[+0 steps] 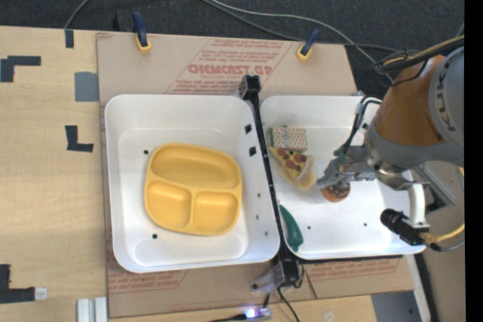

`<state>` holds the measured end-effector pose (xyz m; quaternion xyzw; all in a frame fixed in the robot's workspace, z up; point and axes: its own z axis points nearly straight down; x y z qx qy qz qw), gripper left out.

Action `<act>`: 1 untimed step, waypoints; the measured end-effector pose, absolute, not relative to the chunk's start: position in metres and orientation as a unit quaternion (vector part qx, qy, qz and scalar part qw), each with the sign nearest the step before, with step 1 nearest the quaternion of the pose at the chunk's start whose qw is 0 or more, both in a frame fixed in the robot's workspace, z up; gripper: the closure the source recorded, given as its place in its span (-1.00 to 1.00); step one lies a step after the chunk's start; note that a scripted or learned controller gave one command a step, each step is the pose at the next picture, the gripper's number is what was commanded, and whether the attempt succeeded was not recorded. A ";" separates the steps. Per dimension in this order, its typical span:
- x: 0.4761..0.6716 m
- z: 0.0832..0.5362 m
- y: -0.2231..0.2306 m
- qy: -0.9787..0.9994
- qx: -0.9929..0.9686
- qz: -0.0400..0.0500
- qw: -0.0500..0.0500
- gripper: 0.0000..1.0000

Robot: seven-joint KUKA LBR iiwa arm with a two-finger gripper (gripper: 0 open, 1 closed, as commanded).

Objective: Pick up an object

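My gripper [337, 179] is low in the right bin [362, 241], near its middle. Directly beneath and touching its tip lies a small round red-brown object [336, 194], partly covered by the gripper. To the left of it rests a toy pizza slice [294, 164] with a patterned square block [290, 138] just behind. A green object [291, 229] lies against the bin's front left wall.
The left bin [124, 124] holds a yellow divided plate [193, 188]. The grey and orange arm [411, 121] covers the right bin's far right side. A black divider runs between the bins. Cables trail across the dark floor behind the bench.
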<state>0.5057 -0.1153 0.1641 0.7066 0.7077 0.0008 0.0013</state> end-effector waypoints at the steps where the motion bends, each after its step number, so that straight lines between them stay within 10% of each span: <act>1: 0.508 0.224 -0.108 0.708 0.706 0.001 0.002 1.00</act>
